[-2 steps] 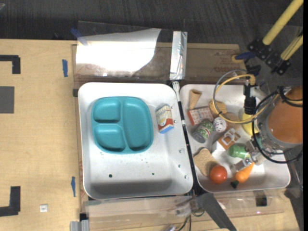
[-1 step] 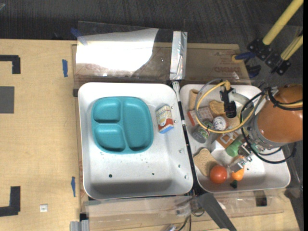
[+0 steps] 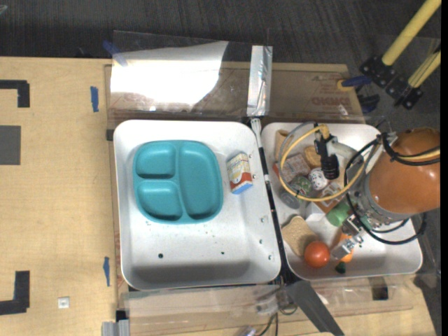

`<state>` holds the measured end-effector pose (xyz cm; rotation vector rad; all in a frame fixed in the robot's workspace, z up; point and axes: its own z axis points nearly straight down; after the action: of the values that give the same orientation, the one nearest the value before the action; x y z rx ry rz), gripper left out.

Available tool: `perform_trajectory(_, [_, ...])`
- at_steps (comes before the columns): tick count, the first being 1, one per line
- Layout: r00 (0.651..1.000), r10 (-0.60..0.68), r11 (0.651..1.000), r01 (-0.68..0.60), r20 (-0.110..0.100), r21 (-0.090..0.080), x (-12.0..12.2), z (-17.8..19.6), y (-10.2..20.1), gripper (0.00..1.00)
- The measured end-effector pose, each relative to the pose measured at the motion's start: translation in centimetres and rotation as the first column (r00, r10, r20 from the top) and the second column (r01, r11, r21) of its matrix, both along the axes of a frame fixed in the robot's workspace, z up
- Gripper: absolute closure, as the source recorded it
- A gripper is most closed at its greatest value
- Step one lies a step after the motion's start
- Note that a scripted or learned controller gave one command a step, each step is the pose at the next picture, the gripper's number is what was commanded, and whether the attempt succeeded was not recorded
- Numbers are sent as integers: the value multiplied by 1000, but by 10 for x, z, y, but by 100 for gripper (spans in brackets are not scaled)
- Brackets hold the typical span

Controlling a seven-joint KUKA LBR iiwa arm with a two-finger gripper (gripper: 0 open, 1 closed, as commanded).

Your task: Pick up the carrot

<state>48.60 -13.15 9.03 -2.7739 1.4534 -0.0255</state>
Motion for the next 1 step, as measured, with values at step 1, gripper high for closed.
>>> perform_trajectory(1, [816, 578, 816, -578, -9, -1, -3, -2, -2, 0])
